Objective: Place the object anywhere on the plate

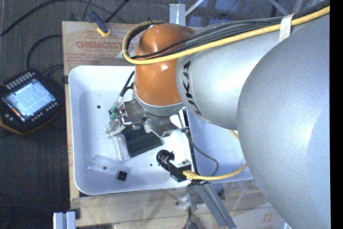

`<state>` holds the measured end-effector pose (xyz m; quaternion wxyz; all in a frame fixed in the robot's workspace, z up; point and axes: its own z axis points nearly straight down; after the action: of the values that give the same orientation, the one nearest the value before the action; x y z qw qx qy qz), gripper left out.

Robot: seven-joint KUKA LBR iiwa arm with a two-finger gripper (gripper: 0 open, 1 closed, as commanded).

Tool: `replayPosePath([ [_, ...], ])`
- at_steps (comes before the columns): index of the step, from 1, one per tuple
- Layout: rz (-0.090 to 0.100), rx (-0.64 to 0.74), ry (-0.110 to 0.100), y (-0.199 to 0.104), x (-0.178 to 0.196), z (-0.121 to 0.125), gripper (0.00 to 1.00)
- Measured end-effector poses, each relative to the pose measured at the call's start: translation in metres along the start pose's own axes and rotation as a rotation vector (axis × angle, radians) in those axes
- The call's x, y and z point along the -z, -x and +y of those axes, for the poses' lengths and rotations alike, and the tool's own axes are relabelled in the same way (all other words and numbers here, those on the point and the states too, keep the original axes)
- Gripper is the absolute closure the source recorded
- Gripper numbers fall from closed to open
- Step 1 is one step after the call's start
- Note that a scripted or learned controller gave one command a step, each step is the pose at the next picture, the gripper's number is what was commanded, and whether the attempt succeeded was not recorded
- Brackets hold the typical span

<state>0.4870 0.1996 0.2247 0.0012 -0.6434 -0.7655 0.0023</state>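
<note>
Grey arm with orange wrist band (pixel 161 64) hangs low over the shallow white plastic bin (pixel 80 115), tool end pointed down, presumably positioned for a pick or a release. Gripper (pixel 131 139) sits under the wrist; whether it is spread or pressed together, cannot tell.

Just below-left of the gripper lies a clear plastic oblong piece (pixel 101 164), probably the task object, apart from the gripper. Its long axis runs left-right, slightly tilted. A small black cube (pixel 121 175) rests just beside its right end. Plate not identifiable.
</note>
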Motion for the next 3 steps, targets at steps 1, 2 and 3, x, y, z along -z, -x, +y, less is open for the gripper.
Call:
replayPosePath([
  [1,-0.001,0.120,0.003,-0.003,0.079,-0.003,0.00],
  [2,-0.005,0.119,0.001,-0.003,0.087,-0.003,1.00],
  [3,-0.002,0.477,0.006,-0.010,0.210,-0.002,1.00],
])
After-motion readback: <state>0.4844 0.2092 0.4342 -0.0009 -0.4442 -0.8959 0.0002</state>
